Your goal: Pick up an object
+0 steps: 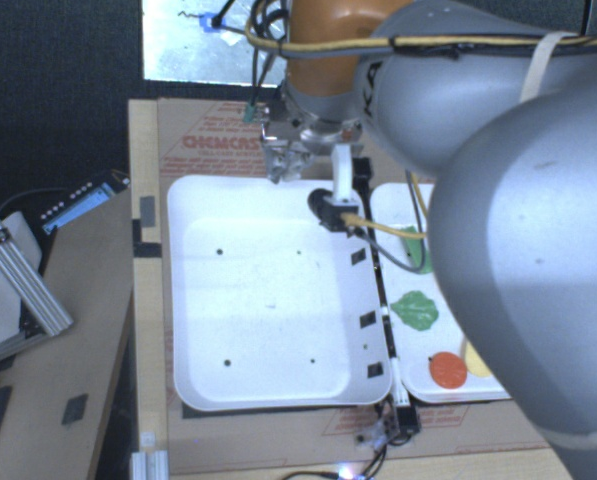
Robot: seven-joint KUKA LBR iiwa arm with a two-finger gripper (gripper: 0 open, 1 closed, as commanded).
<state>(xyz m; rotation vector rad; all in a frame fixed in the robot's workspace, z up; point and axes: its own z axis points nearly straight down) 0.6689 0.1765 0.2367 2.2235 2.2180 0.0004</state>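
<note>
- Camera view looks down on a bench [88, 298] of pale brown board, with a printed cardboard sheet [213, 138] lying under two shallow white bins.
- Behind the bench hangs a dark wall, broken by a bright rectangular panel [193, 28] at the top.
- At the bench's left edge lie a silver metal rail [23, 278] and a dark strip with blue marking [78, 203].
- Left bin [268, 298] shows a bare white floor with a few small dark dots.
- Right bin [418, 388], partly covered by the grey arm [518, 218], holds a flat green leaf-shaped object [416, 310] and, nearer the front rim, a round orange-red object [448, 370]; neither shows a clear long axis.
- The gripper [286, 163] hangs over the back rim of the left bin, well apart from both objects; whether it is wide or narrow I cannot tell.
</note>
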